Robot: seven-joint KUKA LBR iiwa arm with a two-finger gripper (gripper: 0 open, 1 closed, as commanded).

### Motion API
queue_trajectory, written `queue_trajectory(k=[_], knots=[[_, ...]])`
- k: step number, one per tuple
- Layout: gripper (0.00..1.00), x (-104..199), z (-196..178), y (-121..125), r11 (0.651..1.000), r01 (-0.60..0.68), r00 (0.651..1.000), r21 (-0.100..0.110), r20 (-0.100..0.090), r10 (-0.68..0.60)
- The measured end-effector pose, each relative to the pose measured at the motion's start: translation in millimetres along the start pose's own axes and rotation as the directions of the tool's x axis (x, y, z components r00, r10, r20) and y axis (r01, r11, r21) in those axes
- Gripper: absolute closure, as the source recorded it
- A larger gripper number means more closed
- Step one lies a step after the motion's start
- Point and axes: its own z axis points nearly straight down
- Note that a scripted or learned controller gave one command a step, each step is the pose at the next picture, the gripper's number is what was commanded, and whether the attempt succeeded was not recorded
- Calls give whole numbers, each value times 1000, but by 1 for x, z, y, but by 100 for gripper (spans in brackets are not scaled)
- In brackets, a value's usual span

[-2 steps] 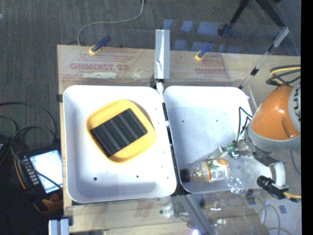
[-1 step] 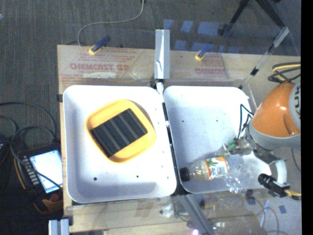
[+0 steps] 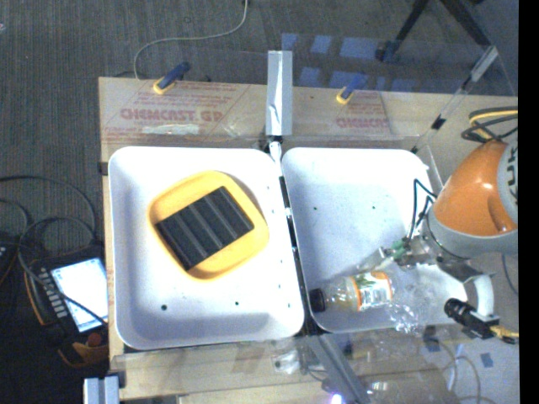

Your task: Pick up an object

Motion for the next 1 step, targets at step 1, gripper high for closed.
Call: queue_trajectory(k=[1], knots=[[0, 45, 10, 5, 1000, -7, 1000, -2, 10, 7]])
